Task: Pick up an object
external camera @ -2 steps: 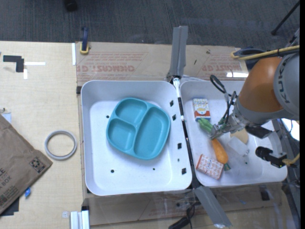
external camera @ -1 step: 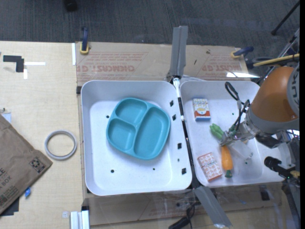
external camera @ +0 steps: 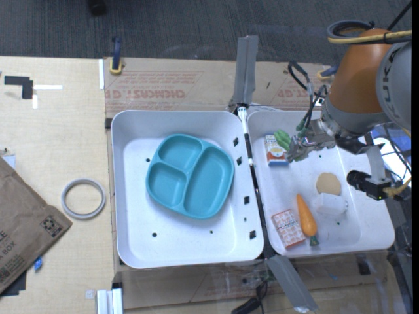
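— Where is the arm? — Its gripper [external camera: 300, 148] hangs low over the right bin's [external camera: 376, 241] far left corner, just beside a small carton [external camera: 275, 150] and a green item [external camera: 283, 138].

— Are the fingers grasping anything? — Cannot tell; they are too small and dark to read.

— What else lies there? — A carrot [external camera: 306, 216] touching a red-patterned packet [external camera: 287, 228], and a pale round object [external camera: 328, 184]. A blue divided plate [external camera: 190, 175] sits in the left bin [external camera: 131, 241].

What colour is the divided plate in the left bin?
Teal blue all over; the divided plate shows plainly in the camera view.
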